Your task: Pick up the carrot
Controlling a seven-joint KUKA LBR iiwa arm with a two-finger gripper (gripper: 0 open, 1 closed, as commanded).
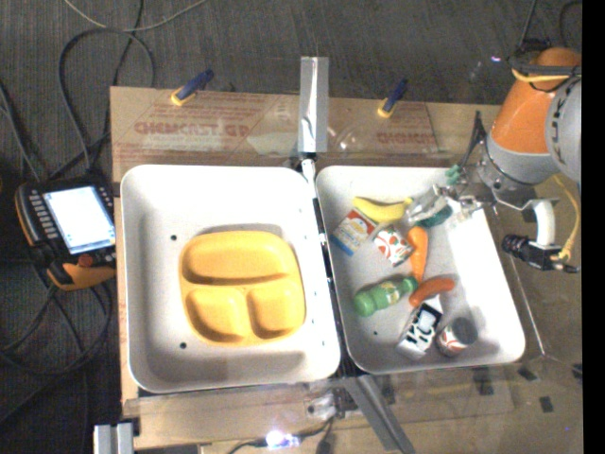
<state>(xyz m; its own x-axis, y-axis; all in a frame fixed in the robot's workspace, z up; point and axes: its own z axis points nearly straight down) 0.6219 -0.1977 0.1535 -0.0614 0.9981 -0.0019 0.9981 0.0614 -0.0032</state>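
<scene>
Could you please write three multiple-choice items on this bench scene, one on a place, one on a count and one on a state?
1. Where does the yellow sectioned tray lie?
A. in the left bin
B. in the right bin
C. on the floor

2. How many orange carrot-like pieces lie in the right bin?
A. none
B. two
C. five

3. How does the green bottle rest?
A. upright
B. on its side
C. inside the yellow tray

Answers:
1. A, the tray sits in the middle of the left bin.
2. B, one upper carrot lies near the end effector and a lower carrot lies beside the bottle.
3. B, its length stretches flat along the bin floor.
</scene>
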